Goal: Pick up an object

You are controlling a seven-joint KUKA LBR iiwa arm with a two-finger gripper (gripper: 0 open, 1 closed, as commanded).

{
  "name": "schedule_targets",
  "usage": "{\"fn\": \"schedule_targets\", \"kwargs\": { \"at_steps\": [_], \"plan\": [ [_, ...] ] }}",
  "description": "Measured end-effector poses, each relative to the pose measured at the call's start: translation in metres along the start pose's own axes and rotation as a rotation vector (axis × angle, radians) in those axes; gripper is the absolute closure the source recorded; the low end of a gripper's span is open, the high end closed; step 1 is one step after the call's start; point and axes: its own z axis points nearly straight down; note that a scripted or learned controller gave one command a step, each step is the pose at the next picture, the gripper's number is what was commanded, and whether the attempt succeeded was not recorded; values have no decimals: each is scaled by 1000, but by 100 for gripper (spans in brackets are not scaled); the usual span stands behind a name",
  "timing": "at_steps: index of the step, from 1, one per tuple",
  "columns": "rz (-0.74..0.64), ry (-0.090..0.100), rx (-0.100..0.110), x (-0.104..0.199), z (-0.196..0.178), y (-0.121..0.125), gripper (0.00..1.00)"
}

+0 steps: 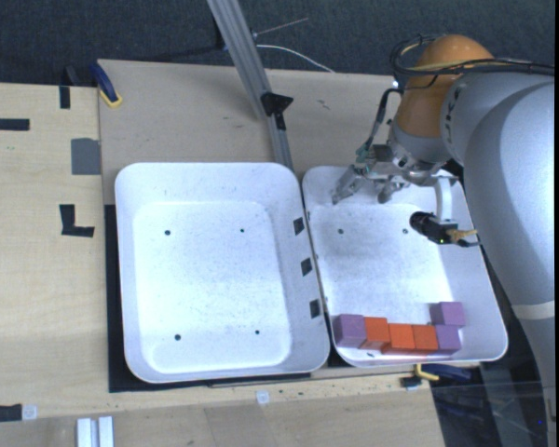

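Nearest the camera, along the front wall of the right bin (484,277), sits a tight row of blocks: purple block (351,328) at the left end, then an orange block (376,331), a second orange block (415,338), and at the right end two purple blocks stacked (449,326), one on top of the other as far as I can tell. All are touching or nearly so, pushed against the rim, probably slid there because the bin floor tilts or prior contact shoved them. These are the pickable objects; none is lifted.

Left bin (205,268) sits just beside the right one, joined at the middle by dark clips (306,266). Its floor shows speckles and a few dark dots.

Farther back, the gripper (368,186) hangs over the far edge of the right bin, well apart from the block row. Its fingers look spread, nothing between them, so it grasps no object. A small black piece with a yellowish tip (436,227) sticks out below the wrist, likely part of the arm's fittings.

Judgement: the pick is not yet made; the arm must travel toward the front wall, where the crowded blocks against the rim leave little finger clearance.

Beyond, a grey metal pole (244,54) slants over the bench (37,250).
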Motion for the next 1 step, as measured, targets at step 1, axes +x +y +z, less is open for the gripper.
{"fn": "schedule_targets", "kwargs": {
  "at_steps": [1],
  "plan": [
    [2,1,2,23,14,-1,0]
  ]
}}
